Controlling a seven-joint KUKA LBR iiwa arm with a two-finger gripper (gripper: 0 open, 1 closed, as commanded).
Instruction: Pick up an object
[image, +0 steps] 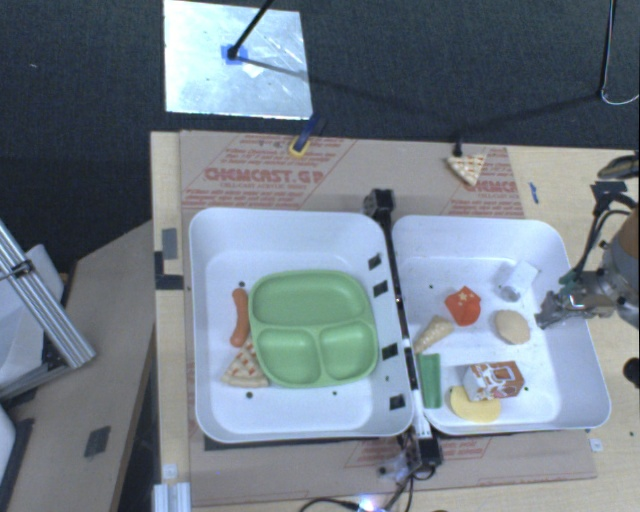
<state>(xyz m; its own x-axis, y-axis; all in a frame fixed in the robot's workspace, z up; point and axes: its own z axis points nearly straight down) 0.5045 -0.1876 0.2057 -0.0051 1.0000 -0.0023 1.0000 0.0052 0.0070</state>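
The right bin (460, 250) holds several toy foods: a red piece (462, 305), a beige roll (512, 326), a pale wedge (434, 332), a green stick (429, 380), a small orange-and-white carton (493, 380), a yellow banana (473, 406) and a small grey-white piece (515, 280). My gripper (553, 310) hangs over the bin's right side, just right of the beige roll and apart from it. Nothing shows in its grasp.
The left bin (205, 300) carries a green divided plate (310, 328), a red sausage (240, 315) and a pizza slice (244, 368). Another slice (467, 166) lies on the cardboard behind the right bin. A shiny sheet (238, 60) sits at the far back.
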